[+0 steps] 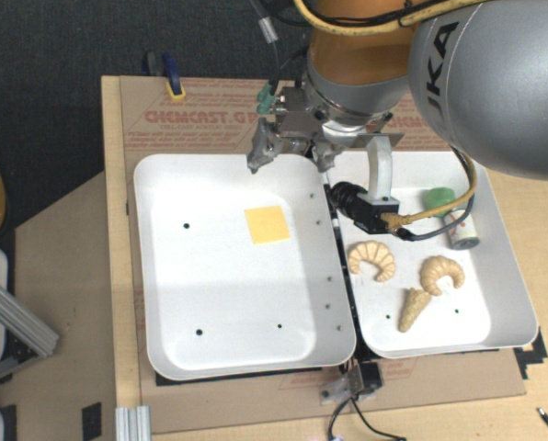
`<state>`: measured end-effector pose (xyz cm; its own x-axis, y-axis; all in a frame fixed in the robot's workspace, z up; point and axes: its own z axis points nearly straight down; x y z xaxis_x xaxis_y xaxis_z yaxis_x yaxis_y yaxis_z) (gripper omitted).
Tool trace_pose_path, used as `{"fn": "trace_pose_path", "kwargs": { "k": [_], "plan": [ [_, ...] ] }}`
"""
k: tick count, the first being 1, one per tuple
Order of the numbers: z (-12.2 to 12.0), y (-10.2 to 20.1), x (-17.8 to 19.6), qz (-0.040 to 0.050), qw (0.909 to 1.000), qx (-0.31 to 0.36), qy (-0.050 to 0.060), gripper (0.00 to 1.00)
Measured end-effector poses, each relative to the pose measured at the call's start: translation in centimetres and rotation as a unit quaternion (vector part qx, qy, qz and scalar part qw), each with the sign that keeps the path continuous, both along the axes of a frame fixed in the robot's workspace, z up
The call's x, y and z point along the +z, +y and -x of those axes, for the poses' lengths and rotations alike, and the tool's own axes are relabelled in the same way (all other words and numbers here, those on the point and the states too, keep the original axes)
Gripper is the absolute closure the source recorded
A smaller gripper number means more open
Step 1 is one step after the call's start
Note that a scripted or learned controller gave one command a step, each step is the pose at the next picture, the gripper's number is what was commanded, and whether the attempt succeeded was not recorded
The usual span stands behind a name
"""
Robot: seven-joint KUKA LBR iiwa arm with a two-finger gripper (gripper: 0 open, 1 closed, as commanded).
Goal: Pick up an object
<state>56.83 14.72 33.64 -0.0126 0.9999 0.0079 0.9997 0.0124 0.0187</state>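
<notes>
Over the bins: arm enters from 3 o'clock, its wrist hanging above the top edge where the two trays meet.
Gripper (289, 159): at 12 o'clock of the left bin; fingers look spread apart with nothing between them, probably poised for a fresh try.
Left bin (164, 338): holds one flat yellow square (267, 224), lying toward 5 o'clock of the claw, close and unobstructed, so likely the easiest target.
Right bin (504, 315): croissant (372, 259) at its left side; second pastry (441, 274) and cone (413, 309) toward 5 o'clock; green object (439, 197) at 1 o'clock, partly hidden by the arm.
Task state: nothing lifted yet.
</notes>
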Motion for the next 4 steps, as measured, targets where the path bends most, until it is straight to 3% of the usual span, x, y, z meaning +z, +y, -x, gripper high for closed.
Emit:
{"fn": "trace_pose_path", "kwargs": {
  "k": [1, 2, 3, 4],
  "plan": [
    [-6.4, 6.5, -13.5, 0.0041, 0.9999, -0.003, 0.012, 0.0],
    [-7.9, 7.8, -25.9, 0.0046, 0.9999, -0.005, 0.013, 0.0],
    [0.2, 7.8, -18.6, 0.0038, 0.9999, -0.006, 0.013, 0.0],
    [3.0, 7.8, -7.6, 0.0013, 1.0, -0.005, 0.004, 0.0]
  ]
}}
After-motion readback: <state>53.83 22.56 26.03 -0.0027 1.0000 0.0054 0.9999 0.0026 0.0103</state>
